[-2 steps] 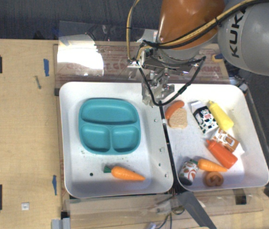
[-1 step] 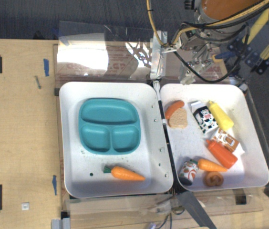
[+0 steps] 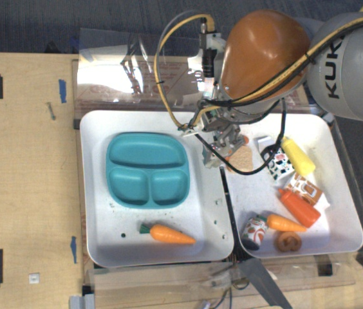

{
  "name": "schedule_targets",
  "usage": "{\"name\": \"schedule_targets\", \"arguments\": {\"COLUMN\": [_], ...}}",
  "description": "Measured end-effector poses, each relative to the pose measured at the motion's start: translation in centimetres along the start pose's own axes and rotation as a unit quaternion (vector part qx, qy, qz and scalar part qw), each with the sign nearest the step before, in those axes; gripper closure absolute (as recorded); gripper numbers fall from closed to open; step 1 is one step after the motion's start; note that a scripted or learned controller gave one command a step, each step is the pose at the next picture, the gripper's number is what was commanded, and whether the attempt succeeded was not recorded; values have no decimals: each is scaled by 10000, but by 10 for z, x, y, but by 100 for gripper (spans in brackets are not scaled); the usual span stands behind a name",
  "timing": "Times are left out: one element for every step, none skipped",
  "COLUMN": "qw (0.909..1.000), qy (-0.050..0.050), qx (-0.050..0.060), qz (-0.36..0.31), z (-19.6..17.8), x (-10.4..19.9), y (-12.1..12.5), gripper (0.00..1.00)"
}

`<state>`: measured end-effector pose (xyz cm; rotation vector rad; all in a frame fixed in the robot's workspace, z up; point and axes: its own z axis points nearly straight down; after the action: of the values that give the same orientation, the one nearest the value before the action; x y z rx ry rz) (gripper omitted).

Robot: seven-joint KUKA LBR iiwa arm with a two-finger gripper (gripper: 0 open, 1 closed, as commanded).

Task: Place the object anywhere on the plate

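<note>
Lying beside the plate [image 3: 147, 170] (touching nothing): a carrot [image 3: 167, 234].

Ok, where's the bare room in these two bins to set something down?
The teal plate has all three compartments bare, and the left bin is bare left of the plate and its carrot. The right bin is crowded along its right and front; a bare patch lies mid-floor.
</note>
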<state>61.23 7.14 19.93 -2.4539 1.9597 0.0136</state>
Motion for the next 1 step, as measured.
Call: {"name": "schedule_targets", "arguments": {"qw": [9961], "qy": [31], "qx": [30], "qz": [-886], "z": [-28], "x": [34], "y": [53], "gripper": [100]}}
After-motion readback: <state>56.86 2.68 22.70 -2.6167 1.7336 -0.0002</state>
